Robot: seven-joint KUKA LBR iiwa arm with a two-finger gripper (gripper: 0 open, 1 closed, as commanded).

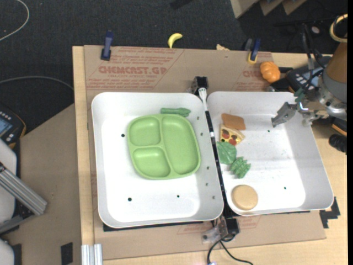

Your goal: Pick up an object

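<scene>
Pincer: the pincer (282,115) sits in the upper right of the frame, over the upper right part of the right bin (298,181); its grey fingers look slightly spread with nothing between them.
Arm: comes in from the right edge, grey, above the bin's far right corner.
Pizza: a pizza slice (231,129) with a brown crust lies in the upper left part of the right bin, left of the pincer and slightly lower in the frame, well apart from it.
Greens: two green leafy pieces (233,159) lie just below the pizza, near the bin's left wall, lower left of the pincer.
Bun: a round tan bun (244,197) rests near the bin's lower left corner, the farthest of these things from the pincer.
Left bin: the left bin (110,192) holds a green divided plate (164,146) at its middle, with a small green pod (175,112) touching the plate's upper edge.
Desk: the desk (138,70) carries a brown printed board under both bins; blue clamps (106,46) grip its upper edge.
Beyond the bins: an orange fruit (269,71) lies on the board just above the right bin, up and left of the pincer; a banana (174,38) lies at the board's top edge.
</scene>
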